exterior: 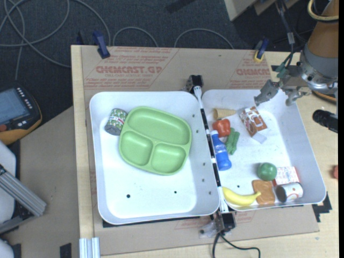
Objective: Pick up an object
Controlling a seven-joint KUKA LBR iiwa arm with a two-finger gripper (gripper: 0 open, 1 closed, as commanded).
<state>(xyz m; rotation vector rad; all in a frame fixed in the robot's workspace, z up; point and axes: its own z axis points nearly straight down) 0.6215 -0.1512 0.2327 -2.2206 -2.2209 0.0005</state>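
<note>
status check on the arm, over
Gripper above right bin's far edge, nothing held. Nearest: red-white packet, untouched. Nothing in the way.

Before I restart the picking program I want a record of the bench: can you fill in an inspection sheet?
Surface: cardboard-covered bench bearing left bin and right bin.
Job's things: right bin holds snack packet, toy carrot, blue tube, green ball, banana, small can.
Clutter: left bin holds green divided plate and small patterned can.
Grippers: gripper above the right bin's far edge, nothing seen held.
Cables: loops on the floor.
Surroundings: blue clamps.
</note>
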